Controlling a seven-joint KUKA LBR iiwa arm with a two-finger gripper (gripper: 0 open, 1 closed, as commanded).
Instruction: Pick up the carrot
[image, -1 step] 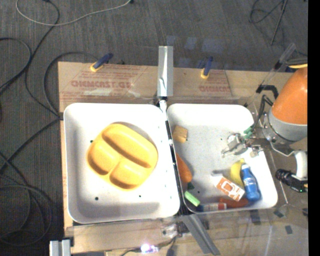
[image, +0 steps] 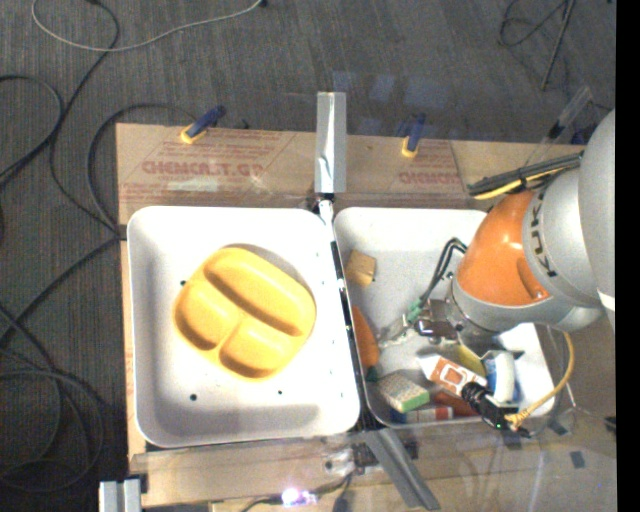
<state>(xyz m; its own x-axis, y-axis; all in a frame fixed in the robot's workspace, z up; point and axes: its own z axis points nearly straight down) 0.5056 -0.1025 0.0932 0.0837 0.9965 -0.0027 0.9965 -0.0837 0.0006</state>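
- Camera view: the arm (image: 520, 265) is reaching in from the right, its orange band hanging over the right bin (image: 400, 232).
- The gripper (image: 415, 322) is sitting low over the middle of that bin; its end is a small dark tangle of metal and cable, and I cannot tell how it is set or whether anything is in it.
- The carrot (image: 365, 337) is lying to the gripper's left, long and orange, running alongside the bin's left wall. It is near the gripper but seemingly apart from it.
- A small tan block (image: 361, 267) is resting up and to the left of the gripper, close to the same wall.
- Below the gripper, clutter is crowding the bin's near edge: a grey-and-green sponge-like block (image: 403, 390), an orange-and-white packet (image: 450, 375), and a white-and-blue bottle (image: 499, 374) lower right, partly under the arm.
- Farther left of the gripper, past the divider, the left bin (image: 160, 400) is holding a big yellow moulded tray (image: 245, 310), lying at a slant.
- Both bins are sitting on a cardboard sheet (image: 240, 165), with a yellow-and-blue clamp (image: 201, 124) pinching its far edge.
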